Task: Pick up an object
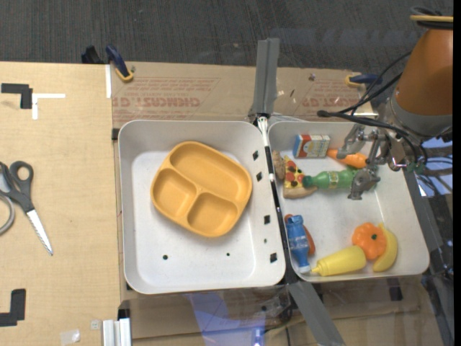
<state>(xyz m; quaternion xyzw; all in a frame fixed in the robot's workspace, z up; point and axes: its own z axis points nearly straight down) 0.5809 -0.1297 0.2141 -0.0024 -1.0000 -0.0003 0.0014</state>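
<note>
The right bin (410, 215) holds several toys: a small red and white carton (311, 145), an orange carrot (344, 156), a pizza slice (292, 176), a green bottle (328, 180), a blue bottle (295, 236), a yellow squeeze bottle (338, 262), an orange fruit (367, 239) and a banana (390, 252). My gripper (358, 166) hangs low over the bin's back right, open. One finger is by the carrot and the other is at the green bottle's right end. Nothing is visibly held between them.
The left bin (137, 215) holds an orange divided plate (202, 188). Scissors (23, 202) lie on the wooden bench at far left. A grey bar (265, 78) runs up from between the bins. The arm's orange band (431, 71) and its cables crowd the right bin's back right corner.
</note>
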